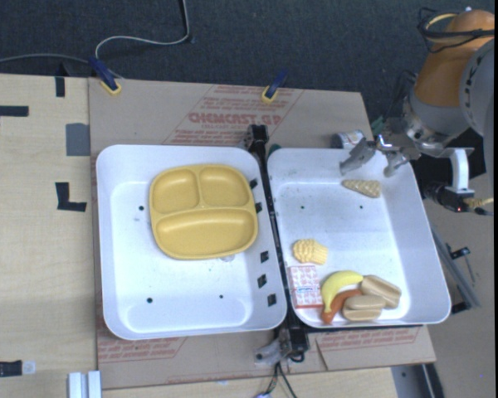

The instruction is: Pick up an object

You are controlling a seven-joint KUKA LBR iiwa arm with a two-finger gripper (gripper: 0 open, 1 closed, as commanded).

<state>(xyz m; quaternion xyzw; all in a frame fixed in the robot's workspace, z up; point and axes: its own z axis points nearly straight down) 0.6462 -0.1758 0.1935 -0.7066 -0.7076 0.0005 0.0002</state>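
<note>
My gripper (373, 161) hangs open over the far right corner of the right bin (415, 222), its two grey fingers spread with nothing between them. Just below the fingers lies a tan pizza-slice toy (363, 188) on the bin floor, apart from them. Nearer the front lie a yellow corn piece (310, 251), a small red and white packet (305, 286), a banana (341, 283), a red sausage (335, 305) and two tan bread rolls (372, 298).
The left bin (124, 247) holds a yellow divided plate (204, 210). A black divider with clips (264, 222) runs between the bins. Cardboard lies under both bins, with yellow and blue clamps (106, 77) at its far edge.
</note>
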